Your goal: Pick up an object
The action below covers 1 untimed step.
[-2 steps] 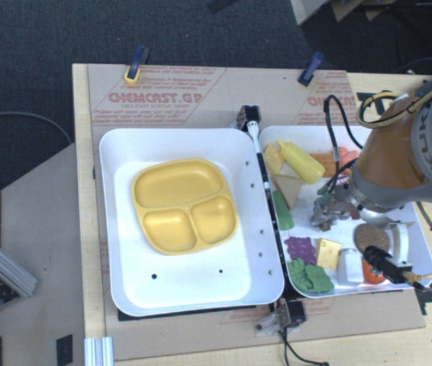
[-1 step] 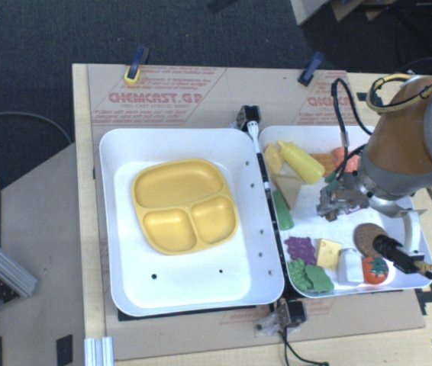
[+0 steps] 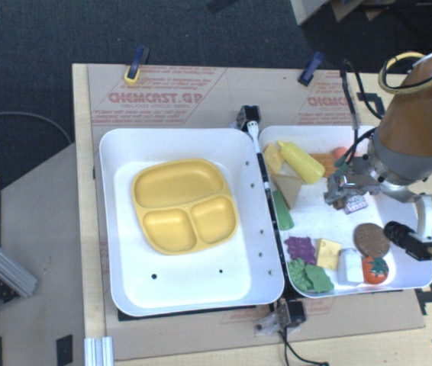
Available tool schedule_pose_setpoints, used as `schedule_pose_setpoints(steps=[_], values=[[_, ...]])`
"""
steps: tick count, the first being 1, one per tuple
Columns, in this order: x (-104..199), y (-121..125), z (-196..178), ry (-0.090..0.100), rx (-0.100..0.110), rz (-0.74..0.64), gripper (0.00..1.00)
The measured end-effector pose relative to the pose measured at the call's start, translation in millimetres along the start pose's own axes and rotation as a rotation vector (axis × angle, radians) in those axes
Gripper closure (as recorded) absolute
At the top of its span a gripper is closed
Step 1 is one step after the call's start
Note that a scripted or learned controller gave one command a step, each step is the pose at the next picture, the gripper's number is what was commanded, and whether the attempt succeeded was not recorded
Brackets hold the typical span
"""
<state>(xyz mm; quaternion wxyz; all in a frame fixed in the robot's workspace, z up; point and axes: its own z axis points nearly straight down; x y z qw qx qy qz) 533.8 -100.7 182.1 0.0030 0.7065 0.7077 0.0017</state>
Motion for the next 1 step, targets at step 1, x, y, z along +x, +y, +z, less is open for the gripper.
schedule_pose_setpoints(steps=[1], values=[[-0.1,1.6,-45.4,0.000,0.000,0.000,1.00]])
